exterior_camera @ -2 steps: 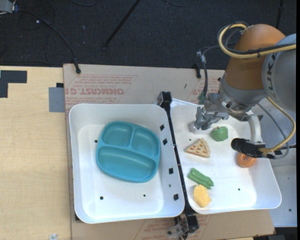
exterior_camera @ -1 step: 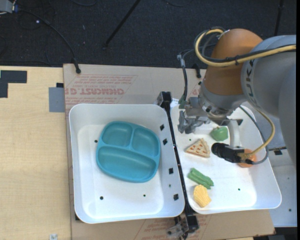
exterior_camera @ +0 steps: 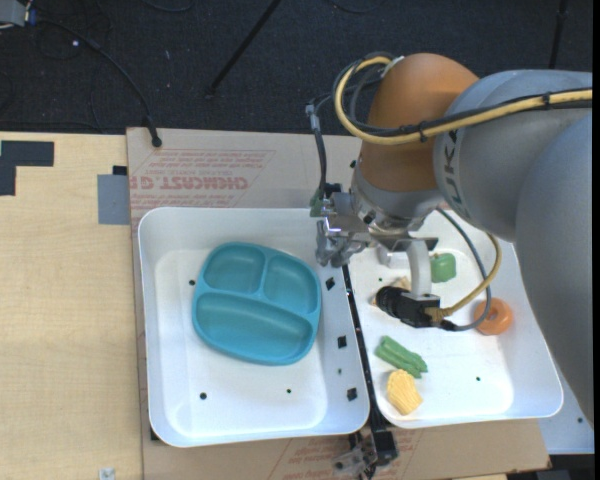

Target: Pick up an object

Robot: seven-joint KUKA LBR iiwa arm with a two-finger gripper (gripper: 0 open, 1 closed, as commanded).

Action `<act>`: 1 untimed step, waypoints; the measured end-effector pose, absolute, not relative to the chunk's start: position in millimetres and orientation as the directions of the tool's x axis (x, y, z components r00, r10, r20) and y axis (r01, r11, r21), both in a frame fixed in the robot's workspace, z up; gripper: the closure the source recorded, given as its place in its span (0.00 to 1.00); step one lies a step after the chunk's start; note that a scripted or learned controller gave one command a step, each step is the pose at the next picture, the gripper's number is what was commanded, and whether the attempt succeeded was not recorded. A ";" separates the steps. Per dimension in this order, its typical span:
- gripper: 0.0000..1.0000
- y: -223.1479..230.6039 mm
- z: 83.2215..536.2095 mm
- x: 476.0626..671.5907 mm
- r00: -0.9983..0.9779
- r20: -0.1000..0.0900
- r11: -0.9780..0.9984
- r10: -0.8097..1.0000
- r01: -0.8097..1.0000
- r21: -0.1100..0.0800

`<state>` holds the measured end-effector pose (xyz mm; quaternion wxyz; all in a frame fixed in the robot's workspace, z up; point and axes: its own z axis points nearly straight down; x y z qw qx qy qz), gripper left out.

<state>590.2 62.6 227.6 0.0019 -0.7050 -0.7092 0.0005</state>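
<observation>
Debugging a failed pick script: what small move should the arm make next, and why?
Probably shift the gripper toward the green pea pod and yellow corn in the right-hand bin: it sits over the ridge between the bins, above no object.

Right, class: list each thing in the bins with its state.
blue divided plate, right side up, flat in the left bin
green pea pod, lying loose in the right bin
yellow corn, lying loose beside the pod
orange piece, lying loose
green block, loose beside the arm
</observation>
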 end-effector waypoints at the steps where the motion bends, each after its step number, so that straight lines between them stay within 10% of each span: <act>1: 1.00 109.9 234.9 592.5 -0.005 0.002 0.005 1.000 1.000 -0.003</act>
